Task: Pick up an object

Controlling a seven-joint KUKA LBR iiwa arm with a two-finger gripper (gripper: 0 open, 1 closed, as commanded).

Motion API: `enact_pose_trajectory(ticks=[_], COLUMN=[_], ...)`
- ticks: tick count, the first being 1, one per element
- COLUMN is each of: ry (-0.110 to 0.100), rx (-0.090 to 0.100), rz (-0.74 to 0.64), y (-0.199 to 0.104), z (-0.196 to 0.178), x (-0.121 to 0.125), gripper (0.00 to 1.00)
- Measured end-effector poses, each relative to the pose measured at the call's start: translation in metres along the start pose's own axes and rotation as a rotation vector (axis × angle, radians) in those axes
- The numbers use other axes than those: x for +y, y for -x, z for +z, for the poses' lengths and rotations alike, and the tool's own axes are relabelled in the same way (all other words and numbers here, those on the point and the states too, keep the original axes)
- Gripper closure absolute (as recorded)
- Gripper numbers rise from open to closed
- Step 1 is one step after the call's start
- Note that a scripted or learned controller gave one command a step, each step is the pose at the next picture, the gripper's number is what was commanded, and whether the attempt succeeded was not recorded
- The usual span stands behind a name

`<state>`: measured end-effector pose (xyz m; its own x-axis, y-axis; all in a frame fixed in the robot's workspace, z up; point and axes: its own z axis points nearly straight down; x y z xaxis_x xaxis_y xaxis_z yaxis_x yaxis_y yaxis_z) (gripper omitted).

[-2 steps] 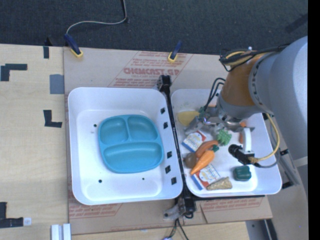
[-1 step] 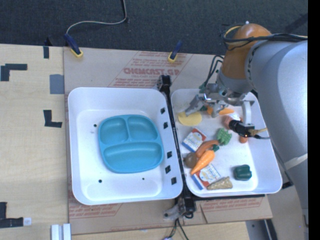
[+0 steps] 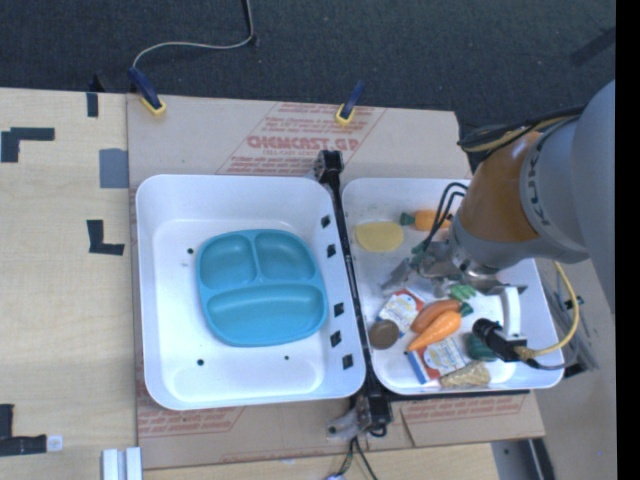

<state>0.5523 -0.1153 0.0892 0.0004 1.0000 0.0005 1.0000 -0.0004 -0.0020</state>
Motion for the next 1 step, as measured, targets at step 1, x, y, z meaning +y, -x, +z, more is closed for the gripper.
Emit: enact_pose_trajectory(ticks=[1], ry=[0.009], rx=[-0.003], rz=[-0.002], y=[0.0266], z=[0.0022], x=[0.0702], gripper=[0.00])
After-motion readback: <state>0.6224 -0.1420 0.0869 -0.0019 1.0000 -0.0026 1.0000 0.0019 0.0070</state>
